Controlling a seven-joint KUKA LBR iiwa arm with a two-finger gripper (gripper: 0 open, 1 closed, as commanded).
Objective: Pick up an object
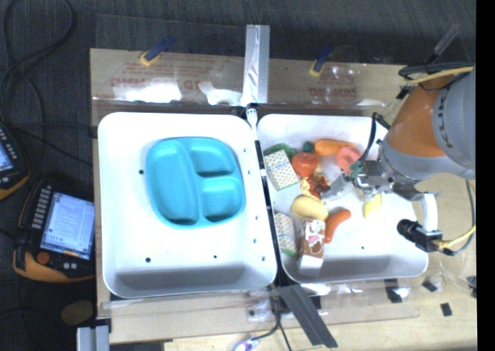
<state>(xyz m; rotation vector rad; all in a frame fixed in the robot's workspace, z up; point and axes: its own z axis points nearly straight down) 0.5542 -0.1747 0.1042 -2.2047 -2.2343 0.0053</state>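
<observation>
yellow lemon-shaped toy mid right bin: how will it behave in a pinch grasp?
The yellow toy looks rounded and smooth, so it may slip or roll off the fingers. It sits against other pile items such as the small carton, so a push would likely shift neighbours. Probably light plastic.

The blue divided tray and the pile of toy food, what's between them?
In the camera view, the two white bins' adjoining rims lie between the blue divided plastic tray and the pile of toy food.

Blue divided tray (195, 179) in left white bin (124, 264); handheld screen device (56, 227) at left.
</observation>
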